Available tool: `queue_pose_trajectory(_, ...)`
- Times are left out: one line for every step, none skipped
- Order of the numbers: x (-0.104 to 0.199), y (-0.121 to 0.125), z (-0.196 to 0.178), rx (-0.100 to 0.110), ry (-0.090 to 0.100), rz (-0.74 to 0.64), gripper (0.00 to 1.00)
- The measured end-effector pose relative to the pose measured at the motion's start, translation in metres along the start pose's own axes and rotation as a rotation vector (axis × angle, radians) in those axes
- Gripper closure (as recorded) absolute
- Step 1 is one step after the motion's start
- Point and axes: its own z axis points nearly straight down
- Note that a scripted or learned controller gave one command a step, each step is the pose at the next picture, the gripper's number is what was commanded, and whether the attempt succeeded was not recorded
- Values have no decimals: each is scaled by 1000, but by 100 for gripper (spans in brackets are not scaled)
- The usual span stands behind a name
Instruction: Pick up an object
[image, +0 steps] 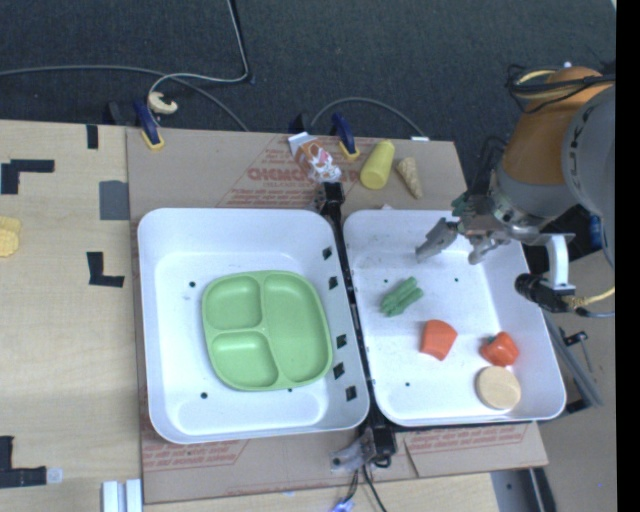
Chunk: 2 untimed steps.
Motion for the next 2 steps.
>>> queue_pose_trajectory(22, -43, 98, -3, 0, 0, 0)
queue_pose_trajectory(32, -91, 98, -6, -2, 1, 0)
